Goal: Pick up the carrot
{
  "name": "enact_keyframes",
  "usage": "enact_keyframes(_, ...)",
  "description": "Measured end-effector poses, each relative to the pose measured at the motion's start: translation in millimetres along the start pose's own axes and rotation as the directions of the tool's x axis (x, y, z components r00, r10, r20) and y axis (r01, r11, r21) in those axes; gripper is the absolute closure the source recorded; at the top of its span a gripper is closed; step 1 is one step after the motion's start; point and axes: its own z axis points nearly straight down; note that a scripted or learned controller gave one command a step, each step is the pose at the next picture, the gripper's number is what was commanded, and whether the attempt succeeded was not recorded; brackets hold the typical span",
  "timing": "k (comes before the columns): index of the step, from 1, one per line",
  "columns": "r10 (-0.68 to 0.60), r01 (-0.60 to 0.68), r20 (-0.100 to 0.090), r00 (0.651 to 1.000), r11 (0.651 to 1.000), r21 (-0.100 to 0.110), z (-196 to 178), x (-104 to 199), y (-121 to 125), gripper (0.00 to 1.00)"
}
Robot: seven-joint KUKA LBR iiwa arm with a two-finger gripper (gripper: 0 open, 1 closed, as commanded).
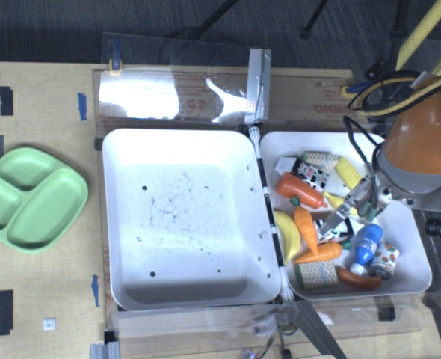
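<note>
The carrot (306, 229) is a short orange piece lying in the right bin (415, 238), just right of a yellow banana (285, 232). A second orange piece (319, 253) lies slanted right below it. My gripper (331, 223) reaches down and to the left from the orange-banded wrist (418, 137) into the pile. Its tip sits close to the carrot's right side, over dark and white items. Whether it touches the carrot is unclear, and nothing is visibly lifted.
The right bin also holds a red-orange bottle-like item (300, 190), a corn cob (347, 173), a blue bottle (365, 247), a small printed box (310, 167), a sausage (359, 279) and a woven-patterned item (317, 274). The left bin (116, 200) adjoins it. A green divided plate (31, 198) lies far left.
</note>
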Motion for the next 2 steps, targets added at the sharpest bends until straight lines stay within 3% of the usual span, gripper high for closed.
enact_keyframes(1, -0.355, 0.355, -0.004, 0.935, 0.935, 0.0, -8, 43, -14, 0.0)
enact_keyframes(2, -0.223, 0.223, 0.0, 0.975, 0.975, -0.001, -39, 49, 2, 0.0)
